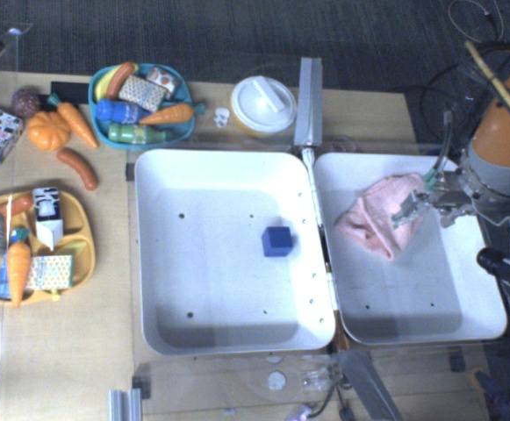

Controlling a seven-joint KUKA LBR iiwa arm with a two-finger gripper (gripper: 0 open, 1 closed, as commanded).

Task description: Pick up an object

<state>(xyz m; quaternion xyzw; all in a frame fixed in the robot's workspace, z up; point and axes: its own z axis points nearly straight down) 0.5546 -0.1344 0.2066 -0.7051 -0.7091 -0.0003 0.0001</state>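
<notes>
Two white bins sat on the counter. In the right one lay a crumpled pink cloth (379,221), soft, light, likely easiest pinched at a raised fold. Whether the pincer (410,210), at its right edge, gripped it, I couldn't tell.

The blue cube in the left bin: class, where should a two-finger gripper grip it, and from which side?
Grip the blue cube across two opposite flat side faces, coming straight down from above. It sits alone on the left bin's floor, away from the walls.
</notes>
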